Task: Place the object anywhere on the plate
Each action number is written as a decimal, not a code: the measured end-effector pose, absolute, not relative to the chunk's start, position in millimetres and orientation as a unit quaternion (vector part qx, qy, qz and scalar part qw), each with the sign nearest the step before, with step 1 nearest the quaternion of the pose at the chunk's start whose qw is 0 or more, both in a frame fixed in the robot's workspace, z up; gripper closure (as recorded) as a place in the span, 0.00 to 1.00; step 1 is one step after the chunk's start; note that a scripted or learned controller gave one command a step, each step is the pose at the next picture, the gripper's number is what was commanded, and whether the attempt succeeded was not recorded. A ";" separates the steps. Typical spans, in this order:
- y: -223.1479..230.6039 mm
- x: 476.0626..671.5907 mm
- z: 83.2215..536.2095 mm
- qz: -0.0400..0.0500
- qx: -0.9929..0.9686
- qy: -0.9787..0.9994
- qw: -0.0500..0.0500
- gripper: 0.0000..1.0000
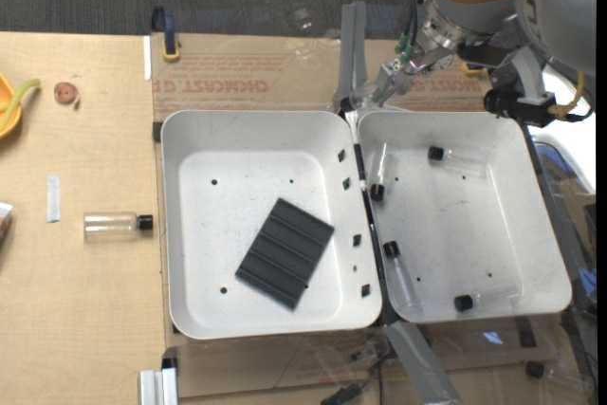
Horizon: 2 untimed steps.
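Observation:
A dark grey ridged rectangular plate (285,253) lies tilted on the floor of the left bin (190,147), right of its middle. My gripper (394,81) hangs above the back edge of the bench, over the far left corner of the right bin (531,232), well away from the plate. Nothing can be made out in it. Small black pieces (435,153) sit on the right bin's floor, one near the back and another (463,303) near the front.
A clear bottle with a black cap (114,223) lies on the wooden bench left of the bins. A small reddish disc (64,92) and a yellow item (11,104) sit at the far left. Black clips (377,193) line the wall between the bins.

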<state>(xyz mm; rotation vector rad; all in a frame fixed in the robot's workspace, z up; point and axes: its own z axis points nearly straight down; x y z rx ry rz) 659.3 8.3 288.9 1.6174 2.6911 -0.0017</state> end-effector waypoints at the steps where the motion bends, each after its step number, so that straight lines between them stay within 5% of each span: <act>1: 17.6 583.9 196.8 -0.001 0.484 0.875 -0.001 1.00; 2: 41.0 659.0 190.6 -0.001 0.434 0.901 0.000 1.00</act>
